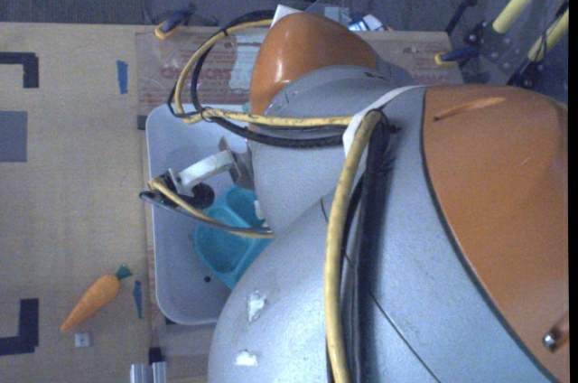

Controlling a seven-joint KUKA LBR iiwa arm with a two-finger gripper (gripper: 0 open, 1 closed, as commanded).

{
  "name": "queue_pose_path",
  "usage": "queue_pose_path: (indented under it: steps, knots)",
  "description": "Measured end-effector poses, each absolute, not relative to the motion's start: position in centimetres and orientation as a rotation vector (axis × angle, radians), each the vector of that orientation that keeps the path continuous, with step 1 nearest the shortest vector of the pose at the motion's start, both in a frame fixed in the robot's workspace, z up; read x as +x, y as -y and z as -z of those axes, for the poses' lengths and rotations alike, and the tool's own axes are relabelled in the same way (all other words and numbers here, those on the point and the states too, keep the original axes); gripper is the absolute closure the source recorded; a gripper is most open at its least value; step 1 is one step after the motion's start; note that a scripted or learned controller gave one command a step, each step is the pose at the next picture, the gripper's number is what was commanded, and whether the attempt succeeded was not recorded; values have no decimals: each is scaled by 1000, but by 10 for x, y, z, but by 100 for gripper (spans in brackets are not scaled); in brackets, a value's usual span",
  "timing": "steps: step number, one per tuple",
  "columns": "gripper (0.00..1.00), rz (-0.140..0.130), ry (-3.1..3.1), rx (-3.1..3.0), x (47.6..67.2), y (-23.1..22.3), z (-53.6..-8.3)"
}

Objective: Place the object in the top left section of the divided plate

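I cannot tell whether my pincer is open or loaded. The teal divided plastic plate (pixel 226 241) sits in the shallow white bin (pixel 172 282). I should centre over its top-left section and release low.

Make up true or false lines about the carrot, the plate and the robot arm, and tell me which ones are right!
1. The carrot lies inside the bin. False: it lies on the bench, outside the bin, to its left.
2. The plate is blue. True.
3. The plate sits on the bench beside the carrot. False: it sits in the bin.
4. The arm covers part of the plate. True.
5. The arm is green. False: it is grey and orange.
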State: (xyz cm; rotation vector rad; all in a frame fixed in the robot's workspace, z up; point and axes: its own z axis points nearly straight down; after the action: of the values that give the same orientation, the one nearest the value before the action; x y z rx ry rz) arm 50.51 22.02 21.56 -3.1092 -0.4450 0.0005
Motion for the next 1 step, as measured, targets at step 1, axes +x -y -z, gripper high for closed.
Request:
queue_pose_path:
  steps: [1]
  knots:
    - [100,-9,598,-3084,478,-182,-205]
